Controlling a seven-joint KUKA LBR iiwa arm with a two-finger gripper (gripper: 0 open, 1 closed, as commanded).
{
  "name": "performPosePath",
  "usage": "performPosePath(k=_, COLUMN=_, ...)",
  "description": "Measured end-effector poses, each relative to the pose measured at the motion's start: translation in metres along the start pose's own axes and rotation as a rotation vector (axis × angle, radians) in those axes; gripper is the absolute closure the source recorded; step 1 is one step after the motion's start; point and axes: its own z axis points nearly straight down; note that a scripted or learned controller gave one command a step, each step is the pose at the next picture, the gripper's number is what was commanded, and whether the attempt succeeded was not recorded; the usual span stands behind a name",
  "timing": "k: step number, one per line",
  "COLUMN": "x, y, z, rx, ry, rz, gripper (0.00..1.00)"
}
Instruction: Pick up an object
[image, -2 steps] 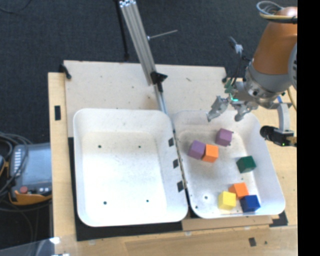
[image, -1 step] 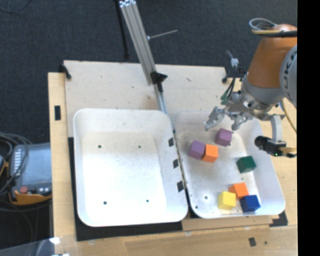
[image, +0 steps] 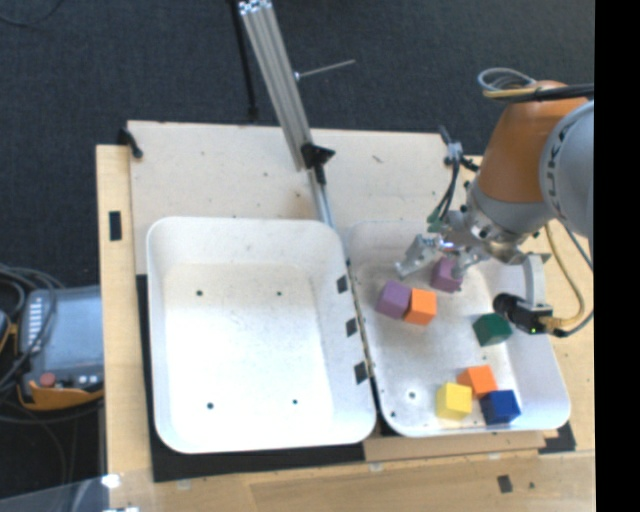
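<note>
Small mauve block (image: 446, 276) up toward the far end of the view's right-hand bin (image: 560, 400), tucked directly under the gripper (image: 444, 262), which probably hangs there for a straight-down grab. Looks matte, boxy and partly hidden by the metal above it; cannot tell how wide the tool stands or whether it has hold of the block. Just beside, a purple cube (image: 395, 297) touching an orange cube (image: 421, 306), close enough to be nudged.
</note>
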Motion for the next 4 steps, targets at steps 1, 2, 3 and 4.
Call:
performPosePath(k=1, x=-0.006, y=0.004, z=0.044, rx=0.0, ry=0.0, rz=0.001, gripper=0.0)
performPosePath(k=2, x=-0.006, y=0.006, z=0.03, rx=-0.009, ry=0.002, rz=0.006, gripper=1.0)
performPosePath(k=3, x=-0.011, y=0.001, z=-0.016, rx=-0.011, ry=0.001, rz=0.002, gripper=1.0)
performPosePath(k=4, x=-0.018, y=0.001, z=-0.062, rx=-0.011, ry=0.001, rz=0.002, gripper=1.0)
